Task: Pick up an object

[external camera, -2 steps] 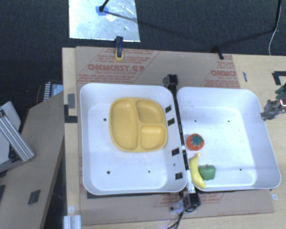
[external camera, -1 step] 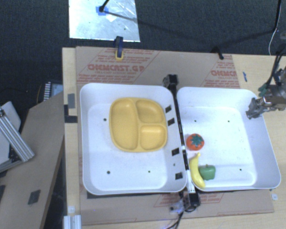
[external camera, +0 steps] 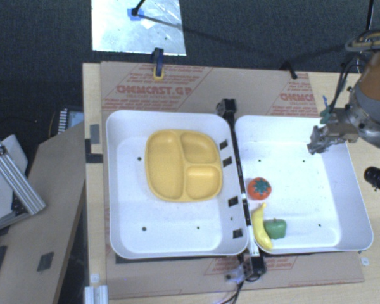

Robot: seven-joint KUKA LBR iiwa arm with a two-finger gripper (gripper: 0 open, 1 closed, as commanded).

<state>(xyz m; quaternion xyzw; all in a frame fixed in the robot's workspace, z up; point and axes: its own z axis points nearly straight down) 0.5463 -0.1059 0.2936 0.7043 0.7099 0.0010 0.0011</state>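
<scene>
Plastic toy food, three pieces in the right bin (external camera: pixel 342 189) against its left wall: a tomato (external camera: pixel 259 188), below it a banana (external camera: pixel 261 228) touching a green pepper (external camera: pixel 275 228); all look light, stiff and smooth, so likely slippery, and the tomato, standing apart, seems best pinched across its round middle. The gripper (external camera: pixel 318 145) hangs over the bin's upper right, well apart from them, holding nothing; its spread cannot be told. Cardboard (external camera: pixel 253 84) under the bins reads "CHEMCAST".

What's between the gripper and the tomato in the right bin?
Nothing: bare white bin floor runs from gripper to tomato in the camera view.
</scene>
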